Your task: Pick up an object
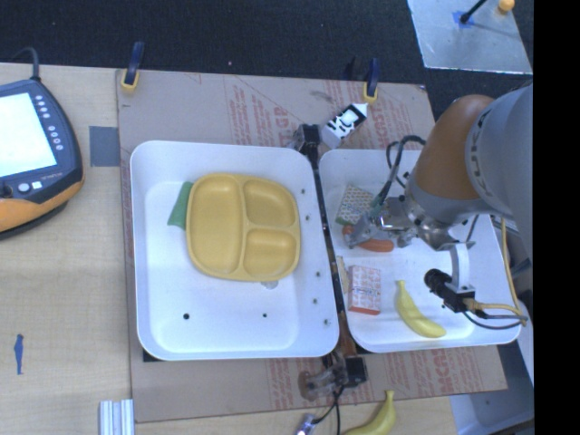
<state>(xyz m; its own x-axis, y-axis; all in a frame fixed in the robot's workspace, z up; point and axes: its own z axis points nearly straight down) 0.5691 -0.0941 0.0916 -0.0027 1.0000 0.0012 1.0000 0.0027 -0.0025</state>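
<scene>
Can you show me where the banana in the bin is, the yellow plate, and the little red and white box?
banana [417,312]: camera view, middle of its curved body, right bin.
yellow plate [243,226]: camera view, ridge between its compartments, left bin.
red and white box [365,289]: camera view, centre of its top face.

Right bin [507,333] holds the pickable objects: a yellow banana [417,314] lying flat at lower centre, stem end toward the upper left, curving down to the right. Just left of it, a small red-and-white printed box [365,289] lies flat against the bin's left wall, and above that, an orange-red carrot-like piece [373,243] sits under the arm's wrist beside a greenish patterned packet [353,204]. Left bin [163,324] holds a yellow three-compartment tray [243,225], upright, upper centre, over a green item [180,204] poking out at its left edge.
</scene>
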